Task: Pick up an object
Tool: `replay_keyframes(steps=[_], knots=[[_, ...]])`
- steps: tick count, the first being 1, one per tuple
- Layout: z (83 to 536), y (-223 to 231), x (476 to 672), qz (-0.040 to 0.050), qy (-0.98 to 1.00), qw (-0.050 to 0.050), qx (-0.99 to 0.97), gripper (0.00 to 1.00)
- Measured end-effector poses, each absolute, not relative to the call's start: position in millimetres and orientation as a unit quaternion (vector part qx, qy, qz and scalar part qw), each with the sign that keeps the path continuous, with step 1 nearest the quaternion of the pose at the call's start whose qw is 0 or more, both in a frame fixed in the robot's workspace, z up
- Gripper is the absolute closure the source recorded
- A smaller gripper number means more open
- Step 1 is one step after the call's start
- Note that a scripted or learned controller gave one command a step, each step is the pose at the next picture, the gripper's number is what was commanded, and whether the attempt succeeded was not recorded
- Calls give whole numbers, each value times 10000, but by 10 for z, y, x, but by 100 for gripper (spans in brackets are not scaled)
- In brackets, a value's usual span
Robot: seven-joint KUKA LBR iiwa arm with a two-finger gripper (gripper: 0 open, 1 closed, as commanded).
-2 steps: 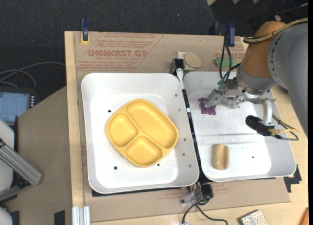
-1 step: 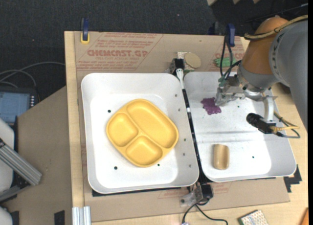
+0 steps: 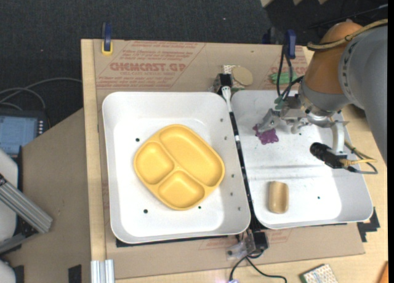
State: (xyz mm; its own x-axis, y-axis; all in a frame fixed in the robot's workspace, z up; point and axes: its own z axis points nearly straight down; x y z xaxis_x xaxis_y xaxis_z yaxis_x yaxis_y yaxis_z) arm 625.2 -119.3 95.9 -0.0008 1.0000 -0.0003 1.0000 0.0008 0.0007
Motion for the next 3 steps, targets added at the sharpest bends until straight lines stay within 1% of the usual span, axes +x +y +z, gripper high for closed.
replay_keyframes(steps=[3], knots=[[959,-1193,6252,1,7074,4,7068,0]])
